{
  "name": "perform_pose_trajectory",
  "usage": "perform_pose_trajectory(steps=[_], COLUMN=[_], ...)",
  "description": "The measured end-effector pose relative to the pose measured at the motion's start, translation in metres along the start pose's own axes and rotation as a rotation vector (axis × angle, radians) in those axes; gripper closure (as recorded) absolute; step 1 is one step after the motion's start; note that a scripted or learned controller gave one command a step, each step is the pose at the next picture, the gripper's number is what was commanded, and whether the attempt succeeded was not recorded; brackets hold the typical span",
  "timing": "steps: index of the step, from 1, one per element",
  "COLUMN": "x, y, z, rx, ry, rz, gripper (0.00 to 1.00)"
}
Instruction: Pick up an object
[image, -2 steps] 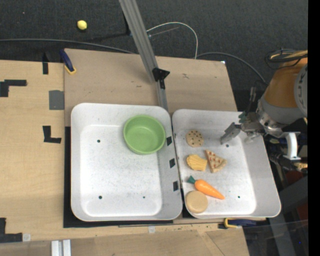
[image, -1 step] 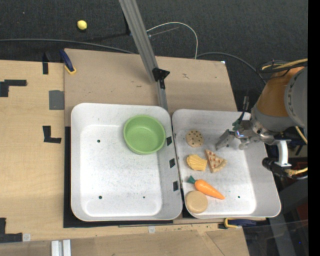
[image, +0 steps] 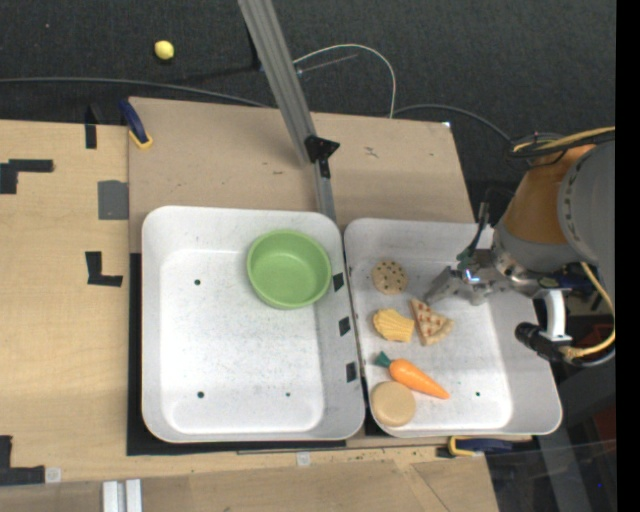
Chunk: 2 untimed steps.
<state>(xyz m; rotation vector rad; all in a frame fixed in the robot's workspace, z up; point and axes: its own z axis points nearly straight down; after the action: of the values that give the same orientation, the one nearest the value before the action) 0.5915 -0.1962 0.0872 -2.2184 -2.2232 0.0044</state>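
Note:
The right bin holds a round cookie, a yellow ridged piece, a pizza-slice toy, an orange carrot and a tan round bun. My gripper reaches in from the right, low over the bin, just above and to the right of the pizza slice. Nothing shows between its fingers. A green bowl sits in the left bin near its upper right corner.
A grey metal pole slants down from the top to the bins' shared edge. The arm's body and cables hang over the right bin's right rim. A small yellow ball lies on the dark floor at top left.

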Motion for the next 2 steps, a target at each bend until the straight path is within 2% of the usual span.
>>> perform_pose_trajectory(steps=[1,2], x=[0.001,0.005], y=[0.0,-0.001], z=[-0.011,-0.073], rx=[0.0,-0.007], ry=[0.001,0.0], rz=[-0.001,0.0], gripper=[1.0,1.0])
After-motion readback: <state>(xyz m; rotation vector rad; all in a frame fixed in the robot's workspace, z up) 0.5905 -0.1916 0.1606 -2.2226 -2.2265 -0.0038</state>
